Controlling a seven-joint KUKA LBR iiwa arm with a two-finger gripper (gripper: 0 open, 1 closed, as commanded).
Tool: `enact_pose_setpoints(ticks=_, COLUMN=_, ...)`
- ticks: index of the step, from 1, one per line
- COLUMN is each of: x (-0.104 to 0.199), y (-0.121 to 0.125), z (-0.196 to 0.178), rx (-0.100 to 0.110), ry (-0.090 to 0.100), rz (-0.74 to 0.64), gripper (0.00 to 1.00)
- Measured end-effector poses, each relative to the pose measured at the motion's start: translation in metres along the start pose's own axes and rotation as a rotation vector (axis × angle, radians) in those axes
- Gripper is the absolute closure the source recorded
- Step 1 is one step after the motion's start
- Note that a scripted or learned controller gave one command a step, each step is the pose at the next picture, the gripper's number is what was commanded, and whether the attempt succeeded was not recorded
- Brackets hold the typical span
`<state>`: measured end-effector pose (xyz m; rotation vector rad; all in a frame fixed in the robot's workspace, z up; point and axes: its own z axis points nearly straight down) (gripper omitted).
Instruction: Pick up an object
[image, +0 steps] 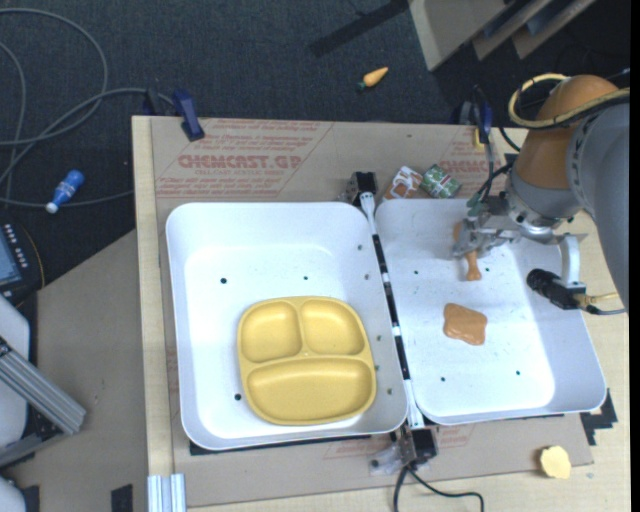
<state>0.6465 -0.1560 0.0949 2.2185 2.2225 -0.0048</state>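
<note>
My gripper (478, 238) is low over the far part of the right bin (520, 385). A slim tan-brown piece (467, 262) stands right under it, partly hidden by the gripper, and whether it is held cannot be made out. A flat orange-brown lump (465, 323) lies in the middle of the same bin, apart from the gripper. In the left bin (200, 250) a yellow divided plate (305, 359) lies toward the near side.
Just beyond the bins on the bench lie a small packet (404, 183), a green can (440, 181) and a black piece (362, 184). A yellow chunk (554, 461) sits at the bench's near right corner. Blue clamps (187, 112) grip the far edge.
</note>
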Motion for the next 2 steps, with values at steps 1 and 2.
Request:
enact_pose_setpoints(ticks=1, x=0.066, y=-0.01, z=0.011, rx=0.002, ry=0.007, rz=-0.004, gripper=1.0)
enact_pose_setpoints(ticks=2, x=0.135, y=-0.05, z=-0.097, rx=-0.011, ry=0.006, rz=-0.007, gripper=1.0)
